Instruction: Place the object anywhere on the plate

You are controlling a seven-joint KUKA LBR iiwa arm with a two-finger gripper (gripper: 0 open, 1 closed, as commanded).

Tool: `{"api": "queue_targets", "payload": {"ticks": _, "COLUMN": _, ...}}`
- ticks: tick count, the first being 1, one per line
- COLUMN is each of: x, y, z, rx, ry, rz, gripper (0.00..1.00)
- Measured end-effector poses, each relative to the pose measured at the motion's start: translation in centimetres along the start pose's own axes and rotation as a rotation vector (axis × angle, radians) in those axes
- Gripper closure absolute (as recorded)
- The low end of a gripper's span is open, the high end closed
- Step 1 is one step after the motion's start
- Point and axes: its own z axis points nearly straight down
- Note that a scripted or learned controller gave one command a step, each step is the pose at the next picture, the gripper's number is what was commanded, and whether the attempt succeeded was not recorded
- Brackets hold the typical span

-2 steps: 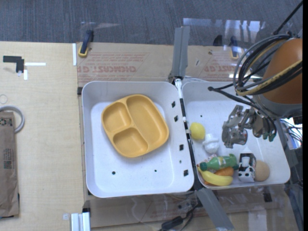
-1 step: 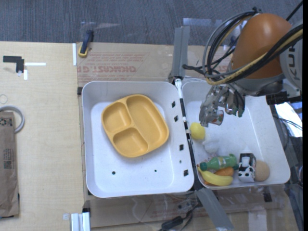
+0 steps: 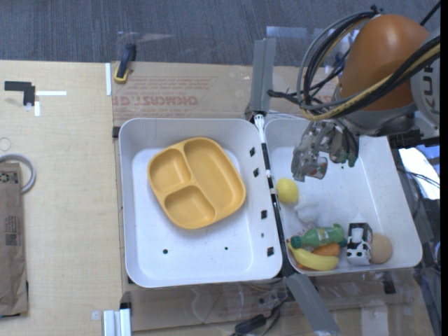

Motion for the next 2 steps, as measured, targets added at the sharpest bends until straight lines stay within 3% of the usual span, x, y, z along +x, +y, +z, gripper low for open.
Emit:
{"api": "queue_targets", "payload": {"ticks": 1, "x": -5.1, "y": -1.8, "z": 1.3, "rx": 0.002, "ry": 0.002, "rz": 0.126, "gripper": 1.00}}
{"api": "queue_targets", "payload": {"ticks": 2, "x": -4.2, "y": 4.8, "z": 0.3, "rx": 0.001, "ry": 0.002, "rz": -0.006, "gripper": 1.00}}
